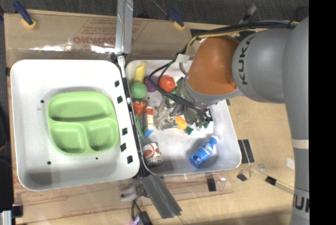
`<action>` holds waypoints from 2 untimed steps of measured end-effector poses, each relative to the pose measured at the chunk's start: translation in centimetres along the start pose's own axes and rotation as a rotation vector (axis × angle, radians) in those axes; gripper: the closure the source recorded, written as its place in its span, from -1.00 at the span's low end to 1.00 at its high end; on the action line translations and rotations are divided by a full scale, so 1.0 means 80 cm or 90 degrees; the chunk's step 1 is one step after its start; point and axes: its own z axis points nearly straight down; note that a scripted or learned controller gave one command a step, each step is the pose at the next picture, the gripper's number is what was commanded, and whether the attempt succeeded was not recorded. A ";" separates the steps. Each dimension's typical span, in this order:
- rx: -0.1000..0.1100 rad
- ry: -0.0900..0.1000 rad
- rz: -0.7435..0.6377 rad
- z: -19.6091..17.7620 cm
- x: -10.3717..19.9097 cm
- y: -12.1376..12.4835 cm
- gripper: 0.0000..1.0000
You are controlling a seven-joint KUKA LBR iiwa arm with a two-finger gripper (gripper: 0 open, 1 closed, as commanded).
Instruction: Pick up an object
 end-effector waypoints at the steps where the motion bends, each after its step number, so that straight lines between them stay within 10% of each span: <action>1: 0.002 -0.009 0.019 -0.184 -0.019 0.060 1.00; 2: 0.000 0.000 0.020 -0.175 -0.016 0.059 -1.00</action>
